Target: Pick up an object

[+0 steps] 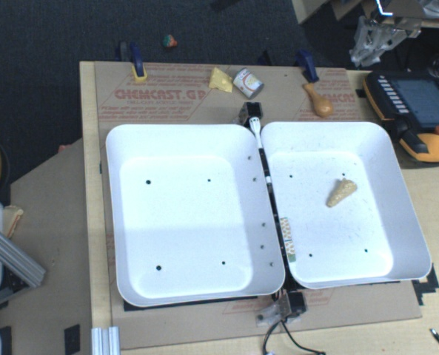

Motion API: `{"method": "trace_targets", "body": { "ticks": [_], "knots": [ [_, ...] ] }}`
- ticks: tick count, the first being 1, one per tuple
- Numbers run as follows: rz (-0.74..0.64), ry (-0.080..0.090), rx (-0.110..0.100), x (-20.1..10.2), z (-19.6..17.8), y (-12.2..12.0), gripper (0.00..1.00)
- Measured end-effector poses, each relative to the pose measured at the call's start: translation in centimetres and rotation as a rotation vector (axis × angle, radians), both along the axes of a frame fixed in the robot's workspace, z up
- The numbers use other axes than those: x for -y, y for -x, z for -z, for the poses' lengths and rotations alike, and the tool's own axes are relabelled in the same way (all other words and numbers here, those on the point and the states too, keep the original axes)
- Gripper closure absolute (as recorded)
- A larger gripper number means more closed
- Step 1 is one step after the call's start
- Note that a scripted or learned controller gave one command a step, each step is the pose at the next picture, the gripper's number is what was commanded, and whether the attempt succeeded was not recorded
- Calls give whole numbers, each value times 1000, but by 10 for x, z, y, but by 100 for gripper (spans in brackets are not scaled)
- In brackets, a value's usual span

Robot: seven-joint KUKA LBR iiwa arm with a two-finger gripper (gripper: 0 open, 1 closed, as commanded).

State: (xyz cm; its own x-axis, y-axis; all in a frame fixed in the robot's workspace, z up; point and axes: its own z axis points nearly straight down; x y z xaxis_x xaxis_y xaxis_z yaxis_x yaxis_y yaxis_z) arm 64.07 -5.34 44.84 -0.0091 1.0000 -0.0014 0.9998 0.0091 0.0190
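A small tan, cone-shaped object point(341, 193) lies in the right bin point(397, 220), a little right of its middle and towards the far side. It is the one loose item inside the bins. My gripper point(377, 41) hangs at the top right of the view, beyond the bench's far edge, well above and behind the right bin. It is far from the tan object and nothing shows in its grasp. The left bin point(123, 220) holds no loose items.
On the board behind the bins lie a yellow piece point(220, 80), a small white can point(247, 83) and a tan wooden piece point(319, 102). Blue clamps point(137, 61) hold the board's far edge. A control pendant point(415, 102) sits at the right.
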Motion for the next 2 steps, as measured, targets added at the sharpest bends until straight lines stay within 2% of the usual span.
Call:
{"method": "trace_targets", "body": {
  "ticks": [1, 2],
  "knots": [
    [1, -4, -30, -74, 102, -15, 100],
    [3, -3, -30, -135, 175, 15, 100]
  ]
}}
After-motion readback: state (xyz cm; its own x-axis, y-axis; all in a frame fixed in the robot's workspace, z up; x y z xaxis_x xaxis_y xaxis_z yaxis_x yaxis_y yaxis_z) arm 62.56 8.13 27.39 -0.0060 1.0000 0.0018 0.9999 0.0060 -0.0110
